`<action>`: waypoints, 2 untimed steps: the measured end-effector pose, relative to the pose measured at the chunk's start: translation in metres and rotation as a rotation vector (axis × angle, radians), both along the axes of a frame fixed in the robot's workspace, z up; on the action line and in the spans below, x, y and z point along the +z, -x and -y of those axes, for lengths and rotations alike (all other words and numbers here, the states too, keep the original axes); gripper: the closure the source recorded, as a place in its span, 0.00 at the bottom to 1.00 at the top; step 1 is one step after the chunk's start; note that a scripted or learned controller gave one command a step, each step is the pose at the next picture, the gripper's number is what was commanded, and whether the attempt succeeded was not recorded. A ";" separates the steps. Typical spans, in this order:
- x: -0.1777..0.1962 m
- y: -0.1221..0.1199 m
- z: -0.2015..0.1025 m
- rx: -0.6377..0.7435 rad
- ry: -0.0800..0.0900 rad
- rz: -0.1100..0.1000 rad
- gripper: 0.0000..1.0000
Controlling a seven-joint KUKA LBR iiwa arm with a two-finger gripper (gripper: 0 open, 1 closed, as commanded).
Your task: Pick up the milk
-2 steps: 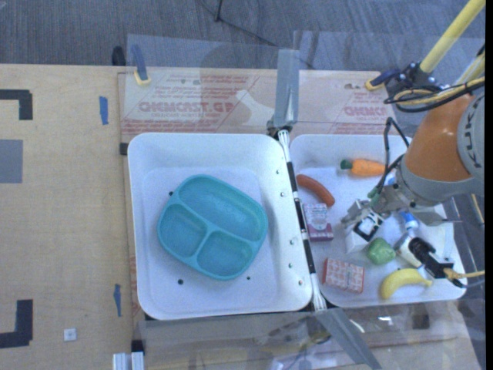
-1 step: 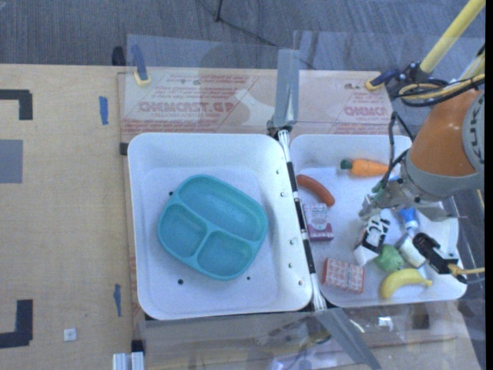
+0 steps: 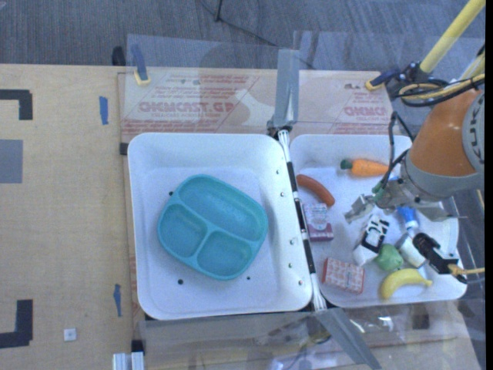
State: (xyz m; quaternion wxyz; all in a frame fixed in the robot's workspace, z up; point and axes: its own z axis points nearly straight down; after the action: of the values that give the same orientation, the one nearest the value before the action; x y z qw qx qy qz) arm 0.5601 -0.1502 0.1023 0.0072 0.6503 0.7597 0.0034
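The milk [image 3: 373, 236] is a small white carton with black cow patches. It lies tilted in the right bin [image 3: 327, 146], near its middle right. My gripper [image 3: 368, 205] hangs just above and slightly behind the carton's upper end, on the grey arm with the orange band [image 3: 447, 141] that reaches in from the right. Nothing shows held in the gripper. The carton rests among other items, with a green vegetable [image 3: 390, 257] touching its lower right side.
In the right bin also lie a carrot [image 3: 366, 167], a sausage [image 3: 316, 190], a dark red box [image 3: 317, 222], a red packet [image 3: 343, 275], a banana [image 3: 404, 283] and a blue-capped bottle [image 3: 408, 222]. The left bin [image 3: 154, 160] holds a teal divided plate [image 3: 213, 226].
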 end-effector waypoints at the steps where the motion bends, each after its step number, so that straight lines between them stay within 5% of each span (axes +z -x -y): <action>1: -0.014 -0.041 0.017 0.039 -0.003 -0.008 0.00; 2: -0.013 -0.011 0.031 0.301 -0.005 -0.005 0.00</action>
State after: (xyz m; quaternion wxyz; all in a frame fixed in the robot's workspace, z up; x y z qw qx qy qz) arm 0.5714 -0.1813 0.0893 0.0031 0.5288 0.8487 0.0049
